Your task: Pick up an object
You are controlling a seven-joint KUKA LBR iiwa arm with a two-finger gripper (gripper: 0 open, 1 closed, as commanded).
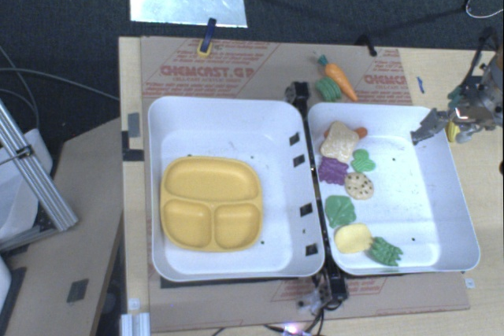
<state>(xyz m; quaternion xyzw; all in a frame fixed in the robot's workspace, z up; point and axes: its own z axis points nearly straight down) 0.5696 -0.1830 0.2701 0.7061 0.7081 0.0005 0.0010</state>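
Since the toy food sits bunched along the right bin's left wall, toast to yellow piece, my pincer hangs over the far-right rim, well apart from it, holding nothing I see; opening: can't tell.

arm: we see it cut off by the right edge.
gripper: blurred, fingers too small to tell.

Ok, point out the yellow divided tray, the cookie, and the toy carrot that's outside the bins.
yellow divided tray (pixel 211 179), camera view, floor of its big top compartment.
cookie (pixel 359 186), camera view, middle of its speckled face.
toy carrot (pixel 341 79), camera view, middle of its orange body.
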